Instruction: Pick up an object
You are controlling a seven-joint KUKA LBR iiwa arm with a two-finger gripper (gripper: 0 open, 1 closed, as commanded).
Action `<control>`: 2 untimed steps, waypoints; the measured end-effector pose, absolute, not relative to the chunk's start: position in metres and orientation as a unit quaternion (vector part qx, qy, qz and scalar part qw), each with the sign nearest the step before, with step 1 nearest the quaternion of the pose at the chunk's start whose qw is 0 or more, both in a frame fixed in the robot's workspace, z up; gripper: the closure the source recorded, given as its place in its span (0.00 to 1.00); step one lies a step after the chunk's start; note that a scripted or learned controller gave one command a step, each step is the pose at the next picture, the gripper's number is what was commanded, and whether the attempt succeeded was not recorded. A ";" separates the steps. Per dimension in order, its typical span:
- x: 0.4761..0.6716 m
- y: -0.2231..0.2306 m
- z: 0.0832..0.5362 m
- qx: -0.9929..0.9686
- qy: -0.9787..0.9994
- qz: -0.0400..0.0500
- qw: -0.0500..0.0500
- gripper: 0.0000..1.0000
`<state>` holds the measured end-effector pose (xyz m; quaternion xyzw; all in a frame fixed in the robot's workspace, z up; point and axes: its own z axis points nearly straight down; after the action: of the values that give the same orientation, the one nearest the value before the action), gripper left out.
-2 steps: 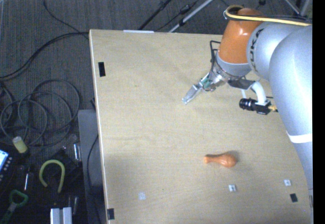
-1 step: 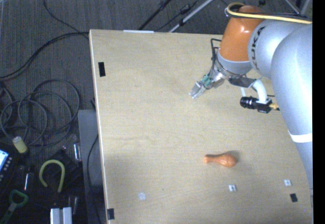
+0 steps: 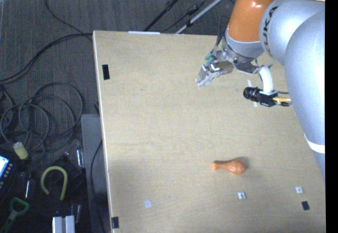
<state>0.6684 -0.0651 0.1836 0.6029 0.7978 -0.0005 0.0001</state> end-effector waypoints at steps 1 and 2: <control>0.668 -0.065 0.184 0.603 0.798 -0.001 0.000 0.00; 0.667 -0.103 0.109 0.638 0.770 -0.002 -0.001 0.00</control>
<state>0.6675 -0.1035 0.1087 0.6379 0.7701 -0.0017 -0.0006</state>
